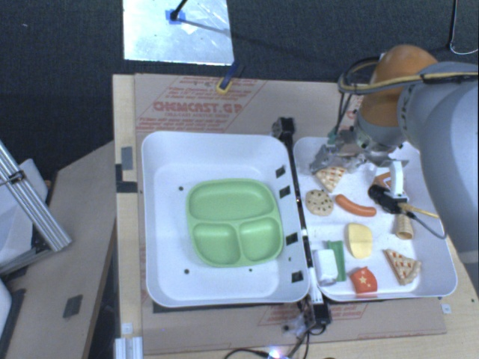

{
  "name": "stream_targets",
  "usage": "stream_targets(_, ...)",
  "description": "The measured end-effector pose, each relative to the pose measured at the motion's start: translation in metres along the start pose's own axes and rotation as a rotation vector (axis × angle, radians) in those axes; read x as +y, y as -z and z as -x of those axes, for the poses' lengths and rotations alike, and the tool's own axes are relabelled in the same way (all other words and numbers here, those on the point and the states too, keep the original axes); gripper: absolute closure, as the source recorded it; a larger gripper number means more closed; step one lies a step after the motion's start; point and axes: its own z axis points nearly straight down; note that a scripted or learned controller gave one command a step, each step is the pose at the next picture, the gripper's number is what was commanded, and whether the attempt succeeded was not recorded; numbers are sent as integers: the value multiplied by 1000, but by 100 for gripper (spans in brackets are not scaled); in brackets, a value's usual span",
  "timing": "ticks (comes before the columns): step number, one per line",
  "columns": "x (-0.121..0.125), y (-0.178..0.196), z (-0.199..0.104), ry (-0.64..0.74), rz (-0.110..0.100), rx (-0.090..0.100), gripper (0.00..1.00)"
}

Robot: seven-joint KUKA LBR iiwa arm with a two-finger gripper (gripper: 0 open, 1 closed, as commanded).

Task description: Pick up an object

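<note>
**Camera view: hand low at far end of right bin**

Camera view shows the arm (419,103) reaching in from the right, its hand (338,154) down at the far left corner of the right bin (438,275). Whether the hand is apart or together cannot be told. A pizza slice (330,176) lies just near of it, then a cookie (319,202) and sausage (355,206). A yellow piece (359,240), strawberry (364,280) and second slice (402,265) lie nearer. The left bin (161,223) holds a green tray (233,222).
</note>
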Motion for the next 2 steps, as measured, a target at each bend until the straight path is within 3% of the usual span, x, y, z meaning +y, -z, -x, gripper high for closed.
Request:
stream_targets(1, 1, 12, -1, 1, 2, 2, 100)
stream_targets(2, -4, 68, -8, 0, 1, 3, 100)
